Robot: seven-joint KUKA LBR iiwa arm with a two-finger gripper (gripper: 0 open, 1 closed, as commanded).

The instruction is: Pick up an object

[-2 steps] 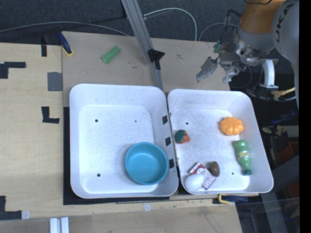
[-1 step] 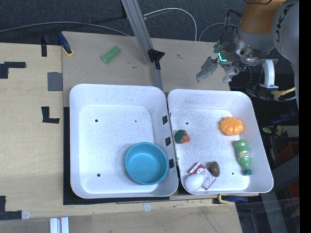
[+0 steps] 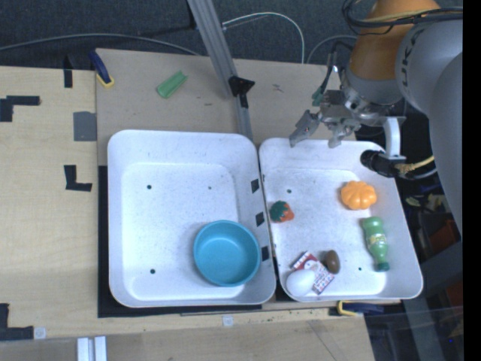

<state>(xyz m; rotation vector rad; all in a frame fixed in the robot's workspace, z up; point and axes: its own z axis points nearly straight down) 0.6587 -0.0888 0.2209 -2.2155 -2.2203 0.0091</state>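
Above the far rim of the right white bin [image 3: 391, 277], the jaws [image 3: 322, 134] hang spread apart, grasping nothing. Well nearer lie a round orange toy pumpkin [image 3: 358, 195] and green plastic bottle [image 3: 375, 241].

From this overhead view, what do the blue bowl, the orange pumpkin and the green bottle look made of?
Round blue bowl: likely plastic, smooth, uniform colour, soft sheen. Small orange pumpkin-shaped toy: probably plastic or rubber, lobed, even matte colour. Green bottle lying on its side: plastic by the look, glossy; its pale label is too small to read.
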